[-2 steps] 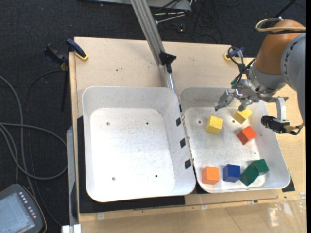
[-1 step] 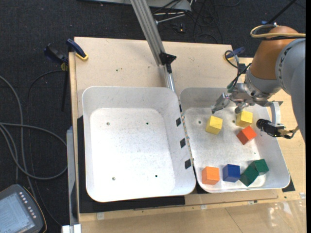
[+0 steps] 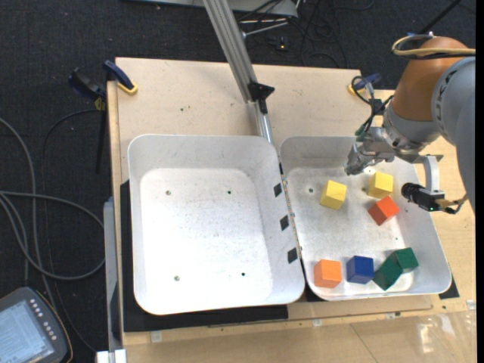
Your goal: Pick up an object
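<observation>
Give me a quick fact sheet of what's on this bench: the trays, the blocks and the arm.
Left tray: white, shallow
Right tray: white, holds all the blocks
Yellow blocks: two, one mid-tray, one nearer the arm
Red block: just below the second yellow one
Front row: orange block, blue block, two green blocks touching
Gripper: over the right tray's back part, above the yellow blocks
Holding anything: not visibly

A: We see the hand (image 3: 360, 162) low over the right bin (image 3: 302, 153), near its far wall

B: Yes, we also see two yellow cubes (image 3: 333, 194) beside it, then red (image 3: 383, 209), orange (image 3: 327, 273), blue (image 3: 361, 269), green (image 3: 397, 268) cubes nearer us
</observation>
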You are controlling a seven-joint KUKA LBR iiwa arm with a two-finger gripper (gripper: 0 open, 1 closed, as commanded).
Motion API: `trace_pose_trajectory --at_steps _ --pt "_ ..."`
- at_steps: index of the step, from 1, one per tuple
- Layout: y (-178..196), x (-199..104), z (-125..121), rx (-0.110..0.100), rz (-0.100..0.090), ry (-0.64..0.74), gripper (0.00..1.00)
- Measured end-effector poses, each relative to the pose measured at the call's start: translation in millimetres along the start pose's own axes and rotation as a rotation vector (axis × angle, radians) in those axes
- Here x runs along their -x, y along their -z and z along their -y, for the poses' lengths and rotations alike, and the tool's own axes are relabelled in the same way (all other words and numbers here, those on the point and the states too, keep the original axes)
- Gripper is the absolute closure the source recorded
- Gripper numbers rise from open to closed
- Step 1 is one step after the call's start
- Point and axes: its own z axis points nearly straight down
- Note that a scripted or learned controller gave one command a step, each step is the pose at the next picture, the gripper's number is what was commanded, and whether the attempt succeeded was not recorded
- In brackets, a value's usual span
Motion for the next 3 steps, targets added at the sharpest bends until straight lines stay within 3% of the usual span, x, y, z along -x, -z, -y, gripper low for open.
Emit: trace_pose_trajectory --at_steps 2,3 --pt "91 -4 -12 0.003 0.0 0.0 1.0" --pt "115 -4 -13 0.0 -0.001 -0.001 1.0"
